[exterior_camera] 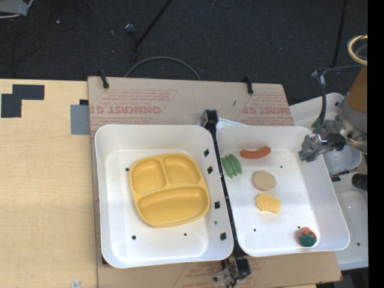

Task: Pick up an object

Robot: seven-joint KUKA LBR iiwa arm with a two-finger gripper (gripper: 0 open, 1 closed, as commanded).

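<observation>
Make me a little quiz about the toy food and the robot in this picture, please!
1. True or false: the yellow divided plate lies in the left bin.
2. Which toy lies nearest the divider between the bins? A) the sausage B) the green pea pods C) the red and green toy
3. Fill in: the pincer hangs over the right bin's ____ edge, the side where the arm comes in.

Key
1. True.
2. B. The green pea pods sit right beside the divider.
3. Right. It is by the bin's upper right corner, with no toy between its tips.
</observation>
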